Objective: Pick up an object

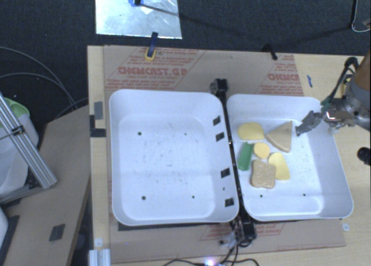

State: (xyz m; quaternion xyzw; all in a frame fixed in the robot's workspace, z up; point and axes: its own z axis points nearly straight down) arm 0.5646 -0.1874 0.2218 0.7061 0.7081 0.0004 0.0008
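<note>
The left bin (168, 155) sits at nine o'clock of the bench, bare white floor with a few dark specks. Across the black hinge strip (232, 160), the right bin (324, 201) holds all the pieces, clustered toward its ten o'clock corner: a green stick (245, 156) nearest the divider, a yellow round piece (251, 131) at its twelve o'clock, a small yellow disc (262, 150), a toast slice (263, 174) at six o'clock of the cluster, a yellow oval (281, 166) touching the toast, and a tan wedge (282, 137) at two o'clock. The gripper (306, 123) hangs just beside the wedge at its three o'clock; whether it is parted or closed I cannot tell, and nothing shows held in it. The wedge looks the likeliest target. A clean pick probably wants the tool centred over the wedge before descending, since the disc and oval lie close and could get nudged. The bin's far wall near the wrist may limit the approach angle.
</note>
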